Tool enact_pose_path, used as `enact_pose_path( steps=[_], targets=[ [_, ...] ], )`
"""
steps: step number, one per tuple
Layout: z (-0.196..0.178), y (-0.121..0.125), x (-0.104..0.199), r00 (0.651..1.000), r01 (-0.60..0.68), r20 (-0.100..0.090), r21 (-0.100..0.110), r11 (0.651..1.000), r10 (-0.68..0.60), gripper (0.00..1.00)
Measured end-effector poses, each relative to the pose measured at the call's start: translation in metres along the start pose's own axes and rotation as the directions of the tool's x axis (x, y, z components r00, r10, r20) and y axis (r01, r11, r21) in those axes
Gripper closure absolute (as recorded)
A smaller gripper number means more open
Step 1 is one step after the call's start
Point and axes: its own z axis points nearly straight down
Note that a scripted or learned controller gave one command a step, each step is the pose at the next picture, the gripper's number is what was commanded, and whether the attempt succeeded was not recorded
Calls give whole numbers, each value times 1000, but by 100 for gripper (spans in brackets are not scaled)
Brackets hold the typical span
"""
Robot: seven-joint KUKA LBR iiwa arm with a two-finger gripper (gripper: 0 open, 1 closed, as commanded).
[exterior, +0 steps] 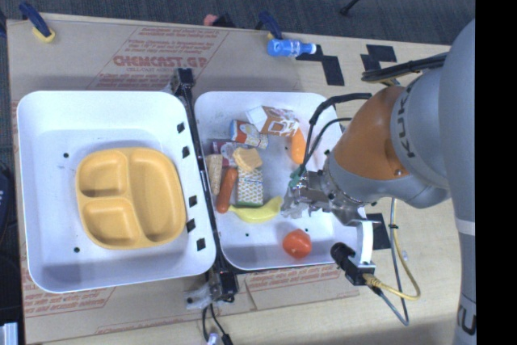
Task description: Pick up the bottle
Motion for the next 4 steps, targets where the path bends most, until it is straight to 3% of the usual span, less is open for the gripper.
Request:
enact_pose_path(
  steps=[1,2,3,4],
  targets=[
    [-100,5,-23,999,-46,2,-5,999,46,100],
    [7,4,-26,997,82,1,0,997,-82,100],
    [-54,7,-33,1000,-25,2,-3,1000,25,100],
    [-16,2,-12,964,265,1,0,964,-265,100]
  ],
)
